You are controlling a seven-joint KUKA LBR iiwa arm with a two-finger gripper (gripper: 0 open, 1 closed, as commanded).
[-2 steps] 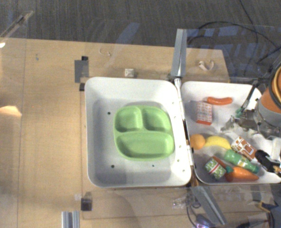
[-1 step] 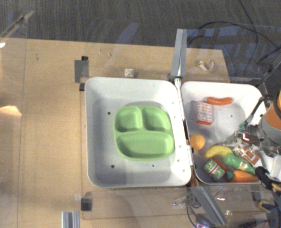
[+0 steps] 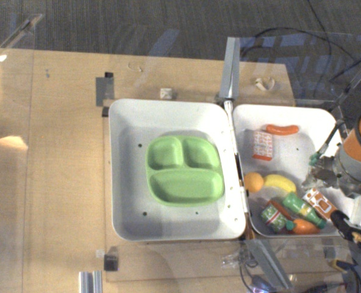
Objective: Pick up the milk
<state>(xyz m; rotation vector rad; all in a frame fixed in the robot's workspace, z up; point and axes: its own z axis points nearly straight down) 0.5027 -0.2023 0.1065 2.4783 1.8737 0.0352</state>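
Note:
The milk (image 3: pixel 263 145) is a small white carton with red print, lying flat in the upper left part of the right bin (image 3: pixel 302 115). My gripper (image 3: pixel 319 168) hangs over the right side of that bin, well to the right of the milk and a little nearer the front. It sits just above a small orange and white box (image 3: pixel 320 203). Nothing shows in its grasp.
Around the milk lie a red sausage (image 3: pixel 282 129), an orange (image 3: pixel 253 182), a banana (image 3: pixel 280 183), a green bottle (image 3: pixel 301 205), a can (image 3: pixel 273 216) and a carrot (image 3: pixel 303 226). The left bin (image 3: pixel 125 163) holds a green divided plate (image 3: pixel 184 170).

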